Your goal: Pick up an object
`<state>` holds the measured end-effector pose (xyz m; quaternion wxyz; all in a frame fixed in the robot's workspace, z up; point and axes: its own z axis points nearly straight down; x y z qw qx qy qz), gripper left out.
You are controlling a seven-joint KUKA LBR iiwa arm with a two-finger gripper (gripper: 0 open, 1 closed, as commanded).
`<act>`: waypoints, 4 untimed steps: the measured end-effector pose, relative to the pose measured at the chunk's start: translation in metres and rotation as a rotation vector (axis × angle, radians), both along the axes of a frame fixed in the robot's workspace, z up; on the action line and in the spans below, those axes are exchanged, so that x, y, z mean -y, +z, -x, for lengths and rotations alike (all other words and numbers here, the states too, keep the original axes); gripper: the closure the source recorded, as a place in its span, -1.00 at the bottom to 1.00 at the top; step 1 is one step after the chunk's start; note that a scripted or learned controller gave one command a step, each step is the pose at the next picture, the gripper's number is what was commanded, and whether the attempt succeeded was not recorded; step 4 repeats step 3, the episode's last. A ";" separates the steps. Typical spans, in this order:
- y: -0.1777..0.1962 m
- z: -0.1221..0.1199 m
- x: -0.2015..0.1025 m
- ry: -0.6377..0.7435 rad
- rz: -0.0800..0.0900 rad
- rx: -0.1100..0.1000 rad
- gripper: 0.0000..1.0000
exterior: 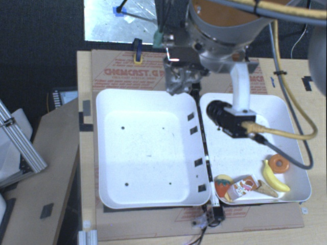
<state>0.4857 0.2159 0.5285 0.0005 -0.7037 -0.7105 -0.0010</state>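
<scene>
Hand point(179, 83) above bins' top edge, grip state unclear; banana point(275, 178) etc. in right bin point(286, 111).

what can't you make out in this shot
- Gripper, camera view: blurred and dark under the wrist, so its state is unclear.
- Small items beside the banana in the right bin: too small to name.
- Arm: cut off by the top edge.

White bins point(148, 98); yellow banana point(274, 179); orange fruit point(278, 163); red/white pkt point(242, 187).
</scene>
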 end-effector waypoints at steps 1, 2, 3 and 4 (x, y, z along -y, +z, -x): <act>0.007 -0.001 0.109 -0.019 0.003 0.003 1.00; 0.006 0.000 0.043 0.000 0.000 0.001 1.00; 0.018 -0.001 0.046 -0.005 -0.001 0.004 1.00; 0.018 -0.001 0.046 -0.005 -0.001 0.004 1.00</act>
